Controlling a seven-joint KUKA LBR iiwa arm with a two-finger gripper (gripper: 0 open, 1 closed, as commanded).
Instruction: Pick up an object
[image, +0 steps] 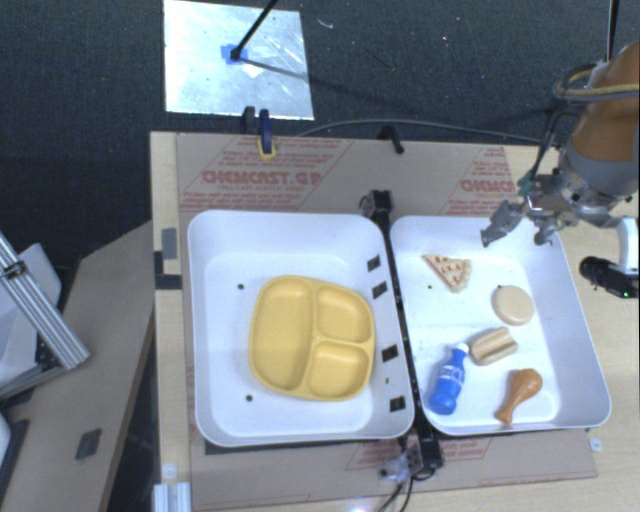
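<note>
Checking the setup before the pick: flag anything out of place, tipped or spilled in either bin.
Nothing stands out. The blue bottle lies on its side, but so do the hot dog bun and drumstick beside it. The yellow divided plate sits flat, slightly rotated. No spills.

dark carpet floor (80, 100); shiny foil sheet (238, 60) lying on it.

You're looking at two white bins, the left bin (210, 330) and the right bin (560, 300). You're seeing one yellow divided plate (311, 338) in the left one. You're counting five items in the right: one pizza slice (447, 270), one round biscuit (513, 304), one bread roll (493, 345), one blue bottle (448, 380), one drumstick (518, 392).
</note>
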